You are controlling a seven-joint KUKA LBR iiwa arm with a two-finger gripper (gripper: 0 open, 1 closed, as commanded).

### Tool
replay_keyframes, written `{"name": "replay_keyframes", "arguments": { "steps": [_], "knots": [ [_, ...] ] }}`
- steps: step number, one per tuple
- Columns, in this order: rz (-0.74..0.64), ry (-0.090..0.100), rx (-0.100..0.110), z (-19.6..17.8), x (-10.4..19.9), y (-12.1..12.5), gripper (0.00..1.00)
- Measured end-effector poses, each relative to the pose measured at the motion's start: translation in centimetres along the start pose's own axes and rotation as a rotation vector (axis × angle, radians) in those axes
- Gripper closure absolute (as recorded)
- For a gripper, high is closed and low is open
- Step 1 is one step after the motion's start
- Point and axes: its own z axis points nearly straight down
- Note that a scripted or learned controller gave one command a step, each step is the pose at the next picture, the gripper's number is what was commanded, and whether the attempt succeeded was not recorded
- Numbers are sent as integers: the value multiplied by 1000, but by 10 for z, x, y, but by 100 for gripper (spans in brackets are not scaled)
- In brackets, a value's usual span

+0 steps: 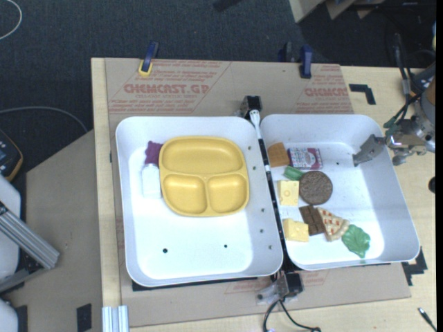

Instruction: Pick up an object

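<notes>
My gripper [383, 155] hangs over the far right part of the right bin [387, 206], open, with nothing between its fingers. The toy food lies to its left and lower left. There is a brown round patty [315, 187], a pink and white packet [304, 158] and a tan bread piece [277, 154]. Nearby are a yellow cheese square [288, 193], a second cheese piece [296, 230], a dark chocolate bar [312, 219], a pizza slice [333, 225] and a green leaf [356, 240]. A small green piece [291, 173] sits by the packet.
The left bin [194, 254] holds a yellow divided plate [204, 175], with a purple item [152, 151] and a white item [150, 181] at its left side. Clamps [305, 61] sit on the board's far edge. The arm enters from the right.
</notes>
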Motion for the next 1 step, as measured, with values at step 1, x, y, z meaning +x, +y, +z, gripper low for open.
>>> {"name": "replay_keyframes", "arguments": {
  "steps": [1],
  "knots": [
    [-1,2,5,46,-1,7,0]
  ]
}}
